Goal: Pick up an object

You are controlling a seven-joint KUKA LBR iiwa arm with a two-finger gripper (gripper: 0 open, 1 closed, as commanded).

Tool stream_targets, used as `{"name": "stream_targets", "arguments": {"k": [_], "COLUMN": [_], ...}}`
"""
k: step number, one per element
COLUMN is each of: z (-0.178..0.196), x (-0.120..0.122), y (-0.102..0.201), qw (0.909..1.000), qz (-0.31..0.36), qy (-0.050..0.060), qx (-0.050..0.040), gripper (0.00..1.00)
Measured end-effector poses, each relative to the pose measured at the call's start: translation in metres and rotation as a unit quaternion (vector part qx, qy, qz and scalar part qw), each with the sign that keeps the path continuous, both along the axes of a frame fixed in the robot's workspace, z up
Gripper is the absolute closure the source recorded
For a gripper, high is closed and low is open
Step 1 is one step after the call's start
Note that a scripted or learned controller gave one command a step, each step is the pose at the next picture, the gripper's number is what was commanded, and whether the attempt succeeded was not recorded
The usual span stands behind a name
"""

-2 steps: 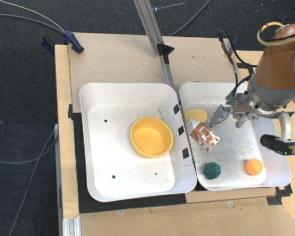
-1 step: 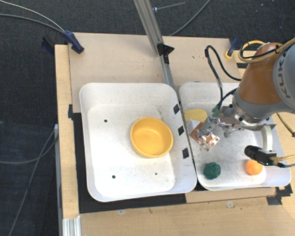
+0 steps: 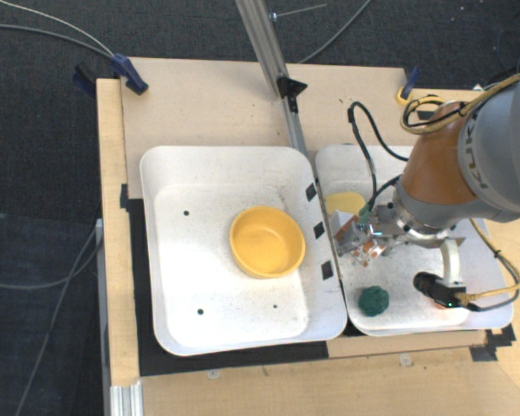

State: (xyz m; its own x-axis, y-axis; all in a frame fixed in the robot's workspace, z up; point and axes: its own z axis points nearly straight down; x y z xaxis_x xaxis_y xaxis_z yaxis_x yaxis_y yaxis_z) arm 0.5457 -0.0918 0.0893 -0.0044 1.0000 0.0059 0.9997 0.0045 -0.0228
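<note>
The pincer is down low in the right bin, hard against that bin's left wall, and I cannot tell how it is set, since the metal parts blur into a tangle of glints and wires; no object shows in it, so I call nothing held. Just up-view of the pincer, touching the same wall, a pale yellow object peeks out, half hidden by the wrist; that looks the likeliest target, tucked in the corner where a grab is awkward. Down-view of the pincer, a little apart from it, sits a dark green ball on bare white floor, free on all sides, an easier pick by my reckoning. Behind the pincer the orange band and grey arm lean in from the right, cables looping over the bin's far end; a small black fitting hangs off the wrist toward the bin's near-right corner. Across the wall from the pincer, the left bin carries a yellow bowl near its middle, upright, well apart from the pincer; no lift is under way yet, I judge.
</note>
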Motion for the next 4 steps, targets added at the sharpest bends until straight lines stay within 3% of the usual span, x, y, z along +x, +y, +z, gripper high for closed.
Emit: {"name": "stream_targets", "arguments": {"k": [1,2,3,4], "z": [0.014,0.066,0.131,0.134], "x": [0.003,-0.003,0.002,0.003], "y": [0.003,-0.002,0.000,0.003], "qw": [1.0000,0.9999,0.9999,0.9999], "qz": [0.002,-0.001,0.001,0.001], "qy": [-0.003,-0.014,-0.015,-0.011], "qx": [-0.0004,-0.0036,-0.0032,-0.0033], "gripper": [1.00,1.00,1.00,1.00]}}
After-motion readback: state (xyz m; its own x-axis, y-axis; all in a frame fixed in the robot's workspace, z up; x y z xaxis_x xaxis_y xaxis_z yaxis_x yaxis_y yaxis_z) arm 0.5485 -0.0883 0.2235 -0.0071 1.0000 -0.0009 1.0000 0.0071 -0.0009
